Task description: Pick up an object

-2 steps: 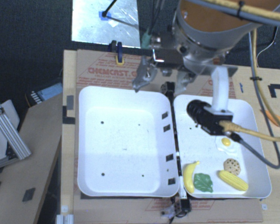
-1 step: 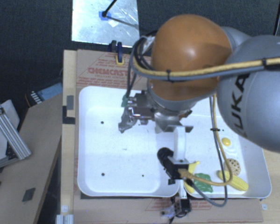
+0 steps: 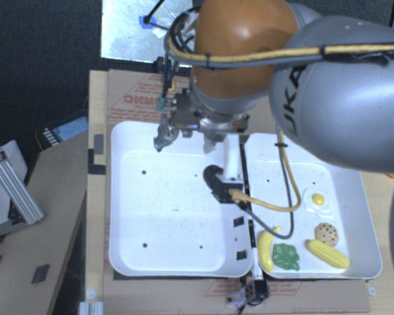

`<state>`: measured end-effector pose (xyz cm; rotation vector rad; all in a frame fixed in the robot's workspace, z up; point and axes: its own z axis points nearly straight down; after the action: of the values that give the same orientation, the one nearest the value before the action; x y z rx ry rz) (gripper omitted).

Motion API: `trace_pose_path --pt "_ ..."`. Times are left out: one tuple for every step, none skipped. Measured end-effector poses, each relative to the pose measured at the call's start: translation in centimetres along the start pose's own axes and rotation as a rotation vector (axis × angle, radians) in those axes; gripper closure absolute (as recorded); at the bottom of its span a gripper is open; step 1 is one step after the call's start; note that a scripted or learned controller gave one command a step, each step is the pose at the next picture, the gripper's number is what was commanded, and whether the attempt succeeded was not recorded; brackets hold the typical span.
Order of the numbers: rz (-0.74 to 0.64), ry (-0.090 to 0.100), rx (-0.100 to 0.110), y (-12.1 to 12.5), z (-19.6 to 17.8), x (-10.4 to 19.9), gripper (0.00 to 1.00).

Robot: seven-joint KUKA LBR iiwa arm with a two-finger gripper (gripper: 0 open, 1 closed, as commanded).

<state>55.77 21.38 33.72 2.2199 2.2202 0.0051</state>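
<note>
- Nearest the camera, at the front of the right white plastic bin (image 3: 366, 261), lie four toy foods close together: a yellow plastic banana (image 3: 265, 250) against the divider, a crinkled green leaf piece (image 3: 286, 256) touching it, a yellow corn cob (image 3: 328, 254) just beside, and a round speckled biscuit (image 3: 325, 233) behind the cob.
- A little farther back sits a white fried egg with a yellow yolk (image 3: 318, 201), apart from the cluster.
- The left white plastic bin (image 3: 123, 248) carries only small dark marks.
- Farthest, the grey and orange arm's tool (image 3: 185, 134) hangs over the back edge of the left bin, well apart from every toy; I cannot tell how it is set.
- Judgement: this is the approach step, nothing gripped. The next move calls for travel across the divider to the right bin, then a descent onto one toy, the egg being the least crowded.
</note>
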Motion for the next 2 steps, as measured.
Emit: trace_pose_path --pt "-0.007 0.009 -0.016 -2.48 -18.26 2.19 0.00" --pt "-0.006 0.002 -0.001 -2.41 -18.32 2.13 1.00"
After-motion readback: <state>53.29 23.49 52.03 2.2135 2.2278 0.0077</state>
